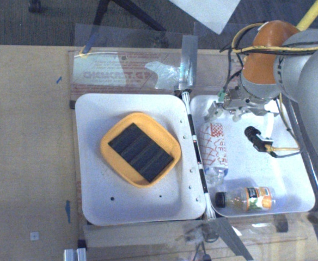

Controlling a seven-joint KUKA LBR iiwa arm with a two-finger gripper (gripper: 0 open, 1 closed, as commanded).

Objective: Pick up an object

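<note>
Two shallow white plastic bins sit side by side on the pale wooden bench (pixel 23 145). The left bin (pixel 93 200) carries a rounded yellow-orange tray with a dark ribbed rectangular insert (pixel 140 155), lying at a slant near the bin's middle. The right bin (pixel 295 189) holds three loose things: a white paper cup or wrapper with a red lattice print (pixel 215 144) lying along the bin's left wall, a crumpled bit of clear plastic (pixel 218 173) just below it, and a small clear plastic bottle with a black cap and an orange label (pixel 245 198) on its side near the front edge — cap pointing left. The grey arm with its orange band (pixel 268 53) reaches in from the right, and the pincer (pixel 231 105) hangs over the back left corner of the right bin, near the top of the printed cup; how far it is open cannot be told, and nothing is seen between its tips. A black cable end with a yellow lead (pixel 258 139) dangles below the wrist, over the bin's middle.
</note>
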